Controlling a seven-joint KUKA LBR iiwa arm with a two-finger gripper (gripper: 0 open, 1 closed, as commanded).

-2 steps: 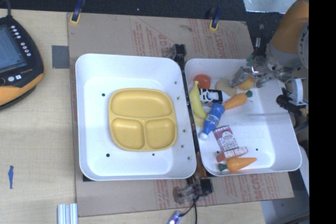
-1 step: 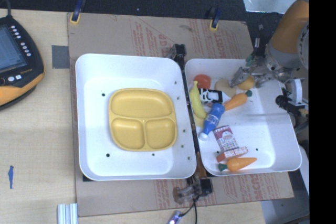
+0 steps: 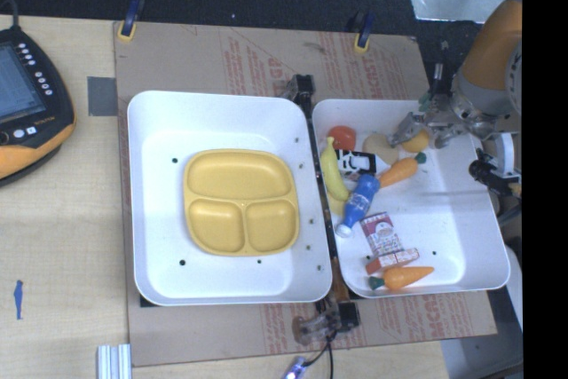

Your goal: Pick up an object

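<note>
Gripper [image 3: 424, 127] hangs low over right bin [image 3: 475, 226] back edge; finger state cannot be told. Nearest candidate: carrot [image 3: 398, 172], just left of it, likely light rigid plastic, smooth; grip across mid-body. Blue bottle [image 3: 358, 201] beside banana [image 3: 333, 173], rounder, likelier to roll. Red carton [image 3: 384, 239] print unreadable. Left bin [image 3: 155, 191] holds yellow tray [image 3: 240, 201].

You have, on the wooden bench [image 3: 62, 226]: one brown cardboard sheet [image 3: 222, 58] held by two blue-and-yellow clamps [image 3: 130, 18]; one orange-and-black control pendant [image 3: 22, 102] at the left edge; one grey tape patch [image 3: 102, 95] beside the sheet.
</note>
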